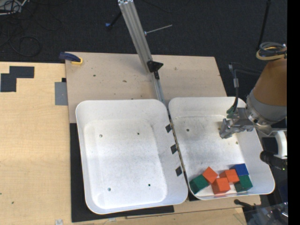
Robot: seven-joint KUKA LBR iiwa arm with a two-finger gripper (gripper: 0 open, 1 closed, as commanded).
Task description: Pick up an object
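Several small blocks lie bunched in the near corner of the right bin [201,111]: a green block [199,183], an orange block [210,175], two more orange blocks [225,180], a blue block [241,169] and a dark green block [243,184]. My gripper [228,128] hangs over the right side of that bin, well behind the blocks and apart from them. Nothing shows between its fingers. The arm's orange band [275,81] rises at the right edge.
The left bin [93,114] sits beside the right one, with black clips [172,148] along the shared wall. A slanted aluminium rail [138,34] stands behind the bins. A blue-and-yellow clamp [71,57] lies at the board's far left corner.
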